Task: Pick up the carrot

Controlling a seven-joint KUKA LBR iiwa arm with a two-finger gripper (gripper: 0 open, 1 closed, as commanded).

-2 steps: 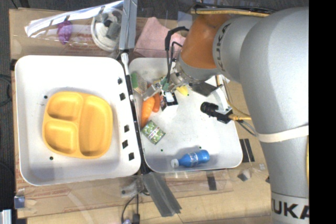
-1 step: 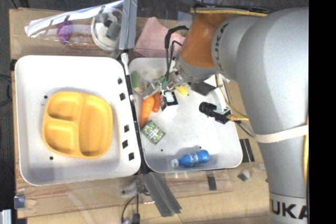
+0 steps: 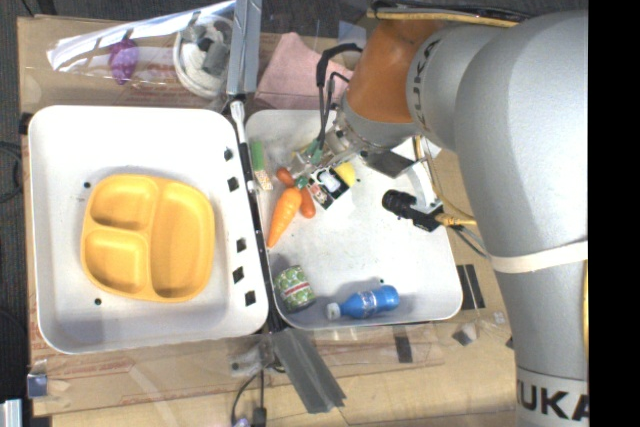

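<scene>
The carrot (image 3: 284, 213) is orange and lies at a slant near the left wall of the right bin (image 3: 430, 265), thick end up, tip pointing down-left. My gripper (image 3: 326, 165) hangs over the bin's upper middle, just up and right of the carrot's thick end, among a cluster of small items. A small red-orange piece (image 3: 306, 203) and a black, yellow and white item (image 3: 330, 183) lie right under it. The big grey arm (image 3: 500, 135) hides the bin's upper right part.
A green patterned can (image 3: 294, 286) and a blue bottle (image 3: 368, 301) lie along the right bin's front edge. A green stick (image 3: 257, 155) rests by the divider. The left bin (image 3: 60, 315) holds a yellow divided plate (image 3: 150, 235). A pink cloth (image 3: 290, 70) and a plastic bag (image 3: 150, 45) lie behind.
</scene>
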